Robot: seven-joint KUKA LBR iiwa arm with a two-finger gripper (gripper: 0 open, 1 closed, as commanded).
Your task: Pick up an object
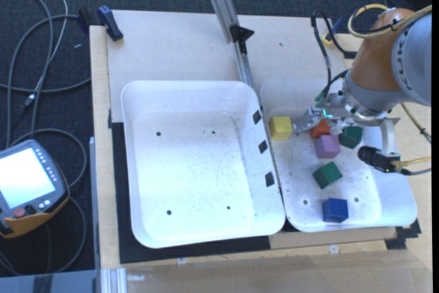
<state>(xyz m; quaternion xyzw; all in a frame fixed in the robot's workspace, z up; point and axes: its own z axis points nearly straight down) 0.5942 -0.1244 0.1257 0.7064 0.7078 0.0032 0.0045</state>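
The gripper (317,125) is seen low in the right bin (302,213), among a cluster of blocks; whether its jaws are spread or pressed together cannot be told. An orange block (321,127) lies at its tip, with a purple block (327,145) touching it on the near side. A yellow block (280,127) sits just to the left, a dark green block (351,136) to the right. A green block (327,174) and a blue block (335,209) lie nearer.
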